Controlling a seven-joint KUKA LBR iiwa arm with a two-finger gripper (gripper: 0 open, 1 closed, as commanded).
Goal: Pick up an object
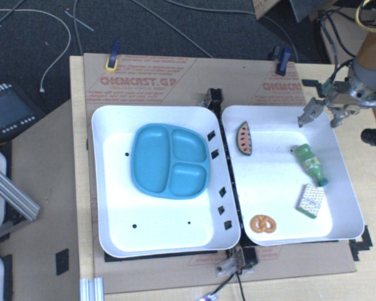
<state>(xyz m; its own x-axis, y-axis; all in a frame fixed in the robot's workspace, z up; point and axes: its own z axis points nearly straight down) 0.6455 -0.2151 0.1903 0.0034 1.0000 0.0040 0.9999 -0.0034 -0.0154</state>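
Observation:
In the right bin lie a watermelon slice at the far left, a green bottle toward the right, a small white and green carton below it, and a pretzel near the front edge. My gripper hangs over the bin's far right corner, above and to the right of the bottle. Its two fingers are spread apart with nothing between them.
The left bin holds a blue divided plate. Black clips run along the seam between the bins. Blue clamps pin the cardboard at the back. Cables lie on the dark floor beyond.

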